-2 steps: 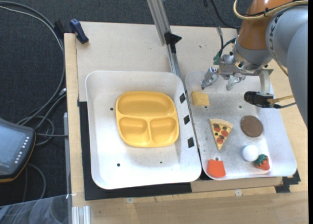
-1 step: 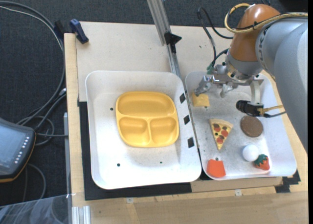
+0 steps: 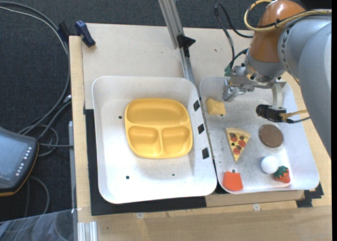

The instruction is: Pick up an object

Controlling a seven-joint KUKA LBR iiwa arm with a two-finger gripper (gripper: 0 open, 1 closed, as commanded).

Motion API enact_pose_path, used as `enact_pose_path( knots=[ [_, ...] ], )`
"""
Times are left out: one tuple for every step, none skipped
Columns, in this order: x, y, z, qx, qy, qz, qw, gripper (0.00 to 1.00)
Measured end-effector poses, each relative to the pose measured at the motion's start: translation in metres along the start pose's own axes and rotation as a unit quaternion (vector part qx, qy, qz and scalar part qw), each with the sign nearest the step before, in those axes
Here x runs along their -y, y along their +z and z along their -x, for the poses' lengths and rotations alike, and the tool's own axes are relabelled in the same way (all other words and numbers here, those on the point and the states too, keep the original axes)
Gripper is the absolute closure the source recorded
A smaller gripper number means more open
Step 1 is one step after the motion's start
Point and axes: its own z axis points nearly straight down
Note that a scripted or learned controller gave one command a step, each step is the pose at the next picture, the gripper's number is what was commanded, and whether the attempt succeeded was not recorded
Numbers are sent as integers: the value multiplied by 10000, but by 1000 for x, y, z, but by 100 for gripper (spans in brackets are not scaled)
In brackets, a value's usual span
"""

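Observation:
The right bin (image 3: 310, 167) holds several toy foods: a pale yellow block (image 3: 215, 107) at its far left, a pizza slice (image 3: 237, 142), a brown round cookie (image 3: 270, 136), a white ball (image 3: 269, 164), a strawberry (image 3: 283, 174) and an orange piece (image 3: 233, 180) at the near edge. My gripper (image 3: 230, 92) hangs low over the far left corner of this bin, just up and right of the yellow block. I see nothing held in it.
In the left bin (image 3: 105, 177) lies a yellow divided plate (image 3: 158, 127). A metal post (image 3: 171, 8) rises from behind the seam between the bins. The grey arm (image 3: 310, 50) covers the far right of the right bin. Cables trail near the wrist.

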Motion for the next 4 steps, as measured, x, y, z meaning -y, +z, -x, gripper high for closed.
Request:
enact_pose_path(
  knots=[
    [2, -47, -7, -3, -5, 13, 10000, 100],
    [-3, -96, -16, -2, -9, 21, 10000, 100],
    [-4, -119, -17, -2, -4, 6, 10000, 100],
    [32, -120, -65, -18, -21, -38, 10000, 100]
  ],
)
